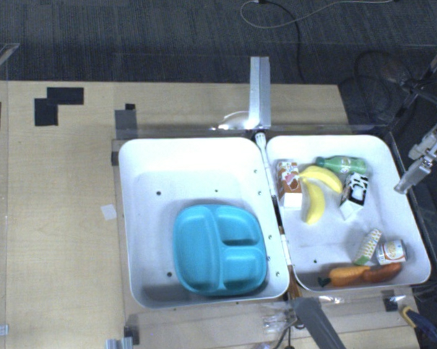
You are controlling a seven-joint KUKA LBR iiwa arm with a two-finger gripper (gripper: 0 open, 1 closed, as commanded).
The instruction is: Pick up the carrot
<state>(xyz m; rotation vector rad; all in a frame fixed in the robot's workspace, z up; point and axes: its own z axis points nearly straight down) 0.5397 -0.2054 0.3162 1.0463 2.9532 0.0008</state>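
Down at the near edge of the right bin (404, 198) lay the carrot (347, 275), flat on the bin floor against the front wall. Its long axis ran left to right along that wall, the dark stub end pointing toward the divider between the bins and the other end touching a reddish sausage-like item (382, 271) lying in line with it. Just behind these stood a small can (390, 252) and a slanted green-and-white packet (367, 246). Farther back were a banana (315, 191), a green bottle (341, 163), a black-and-white carton (354, 193) and a brown snack box (288, 182).

The tool (410, 176) hung at the right rim of that bin, well apart from the carrot, on an arm slanting down and leftward from the right edge of the view. It touched nothing and held nothing; whether it was spread or closed could not be told.

The left bin (144, 202) carried a blue divided plate (220, 248). Both bins sat on the pale tabletop (55, 235).
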